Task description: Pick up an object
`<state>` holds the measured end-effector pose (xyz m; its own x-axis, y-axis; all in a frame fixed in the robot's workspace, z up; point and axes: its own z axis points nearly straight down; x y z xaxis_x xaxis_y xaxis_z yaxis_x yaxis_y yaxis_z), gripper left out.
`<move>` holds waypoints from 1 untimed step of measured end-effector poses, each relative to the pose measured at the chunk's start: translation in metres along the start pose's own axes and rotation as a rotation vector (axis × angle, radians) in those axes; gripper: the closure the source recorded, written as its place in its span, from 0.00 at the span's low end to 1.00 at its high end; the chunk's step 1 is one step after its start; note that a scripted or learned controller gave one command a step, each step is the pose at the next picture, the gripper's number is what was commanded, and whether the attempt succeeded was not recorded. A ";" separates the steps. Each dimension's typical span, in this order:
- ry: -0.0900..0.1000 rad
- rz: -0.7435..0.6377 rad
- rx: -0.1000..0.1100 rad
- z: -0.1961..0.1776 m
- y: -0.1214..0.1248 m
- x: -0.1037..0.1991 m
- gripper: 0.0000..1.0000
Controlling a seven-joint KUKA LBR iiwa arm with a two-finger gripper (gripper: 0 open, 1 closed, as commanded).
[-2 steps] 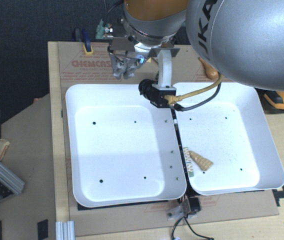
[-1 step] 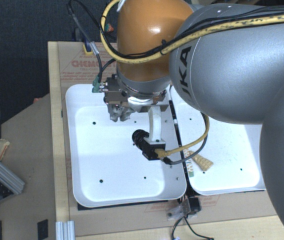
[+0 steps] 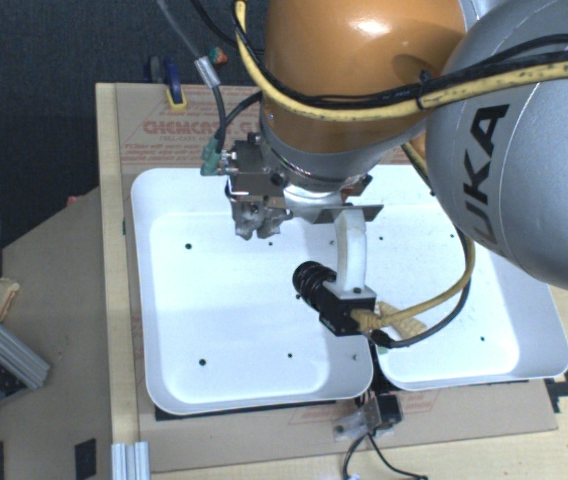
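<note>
My gripper [image 3: 256, 220] hangs low over the far part of the left white bin [image 3: 179, 298], below the orange band [image 3: 354, 38] of the arm. Its grey metal tip points down at the bin floor, and the wrist body hides part of it. I see no loose object on the bin floor around the tip. A white bracket [image 3: 351, 248] with a black plug [image 3: 336, 306] and a tan cable juts from the wrist toward the bins' shared wall.
The right white bin [image 3: 504, 353] lies mostly under the large grey arm link [image 3: 524, 138]. Small dark dots mark the left bin's floor. A cardboard sheet [image 3: 124, 128] lies under both bins. Cables and a small clip [image 3: 369, 413] sit at the front edge.
</note>
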<state>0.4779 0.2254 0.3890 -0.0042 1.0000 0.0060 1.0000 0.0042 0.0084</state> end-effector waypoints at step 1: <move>-0.010 0.005 0.019 0.089 -0.001 -0.002 1.00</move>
<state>0.4779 0.2243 0.2998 0.0012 1.0000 -0.0044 0.9999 -0.0013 -0.0104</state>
